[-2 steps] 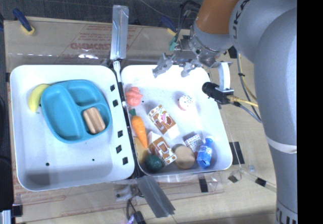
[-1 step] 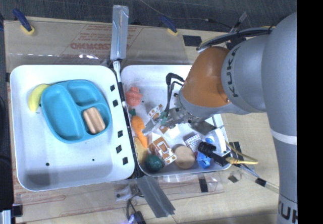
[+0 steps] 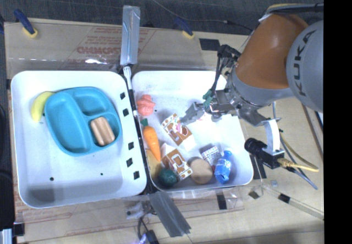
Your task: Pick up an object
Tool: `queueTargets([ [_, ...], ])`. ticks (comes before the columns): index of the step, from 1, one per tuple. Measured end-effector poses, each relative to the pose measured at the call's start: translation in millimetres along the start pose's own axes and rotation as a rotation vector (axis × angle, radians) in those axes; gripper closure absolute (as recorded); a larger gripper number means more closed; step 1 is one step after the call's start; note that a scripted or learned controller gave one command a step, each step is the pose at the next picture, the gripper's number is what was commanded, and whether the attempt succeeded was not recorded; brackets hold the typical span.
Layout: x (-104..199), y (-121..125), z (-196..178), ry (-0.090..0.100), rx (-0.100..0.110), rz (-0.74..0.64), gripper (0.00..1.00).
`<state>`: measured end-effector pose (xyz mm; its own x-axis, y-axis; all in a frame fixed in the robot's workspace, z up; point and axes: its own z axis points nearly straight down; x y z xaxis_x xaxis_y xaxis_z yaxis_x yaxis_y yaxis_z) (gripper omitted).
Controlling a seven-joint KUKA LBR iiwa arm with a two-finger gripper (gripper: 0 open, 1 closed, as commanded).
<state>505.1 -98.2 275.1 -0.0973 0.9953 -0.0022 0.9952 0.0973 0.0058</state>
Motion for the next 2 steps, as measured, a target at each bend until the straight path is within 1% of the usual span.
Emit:
queueTargets([
  [1,1.0,-23.8,-89.1,0.0,-0.001,-0.012,0.0],
  [2,2.6,-30.5,77.2,0.004,0.014,-0.115,0.0],
])
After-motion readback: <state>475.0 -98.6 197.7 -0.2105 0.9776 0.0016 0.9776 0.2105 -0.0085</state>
